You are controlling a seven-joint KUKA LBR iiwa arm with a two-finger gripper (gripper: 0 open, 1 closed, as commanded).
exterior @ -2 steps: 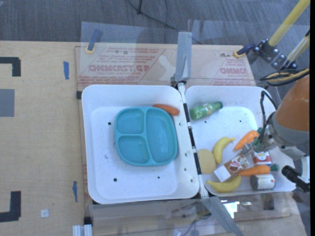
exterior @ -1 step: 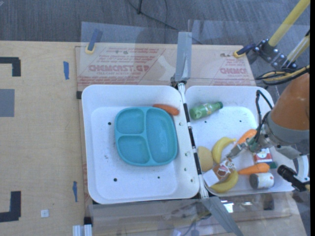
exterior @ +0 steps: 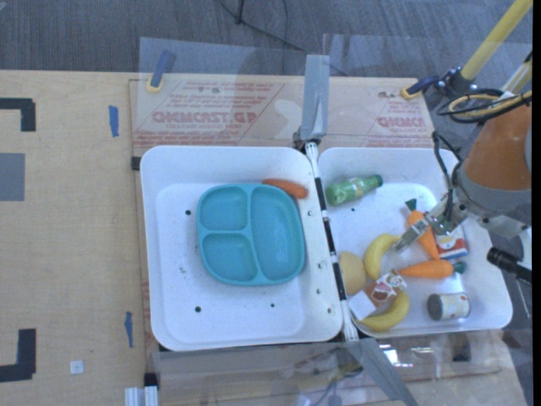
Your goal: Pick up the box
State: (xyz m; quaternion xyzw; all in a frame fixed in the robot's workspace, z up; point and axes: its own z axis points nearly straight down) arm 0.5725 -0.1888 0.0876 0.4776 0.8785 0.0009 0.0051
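In the right-hand white bin (exterior: 499,311), at the frame's right, the gripper (exterior: 439,224) hangs over the clutter — whether it is parted or closed I cannot tell — with the small box (exterior: 454,248) just below-right, its long axis roughly level.

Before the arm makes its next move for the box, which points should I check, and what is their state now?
1. Box found: ok, a small red and white box lies in the right bin.
2. Gripper above box: not ok, it is by the carrots, up and right of the box.
3. Box held: not ok, they are apart.
4. Box free: not ok, it rests against a banana.
5. Can apart from box: ok.
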